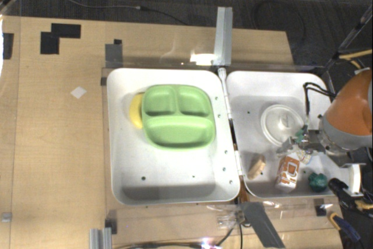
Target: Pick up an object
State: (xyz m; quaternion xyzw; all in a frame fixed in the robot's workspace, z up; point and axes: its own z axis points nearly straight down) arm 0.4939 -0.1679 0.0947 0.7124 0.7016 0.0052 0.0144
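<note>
Meanwhile, the gripper (298,143) hovers in the right bin (245,90), a packet (288,172) just below it, long axis upright; jaw state unclear.

Smooth matt green plastic on the divided tray (177,115), both white bins (169,181) look like satin plastic, the bench (52,143) pale matt wood, and the lid (282,122) clear, glossy plastic.
</note>
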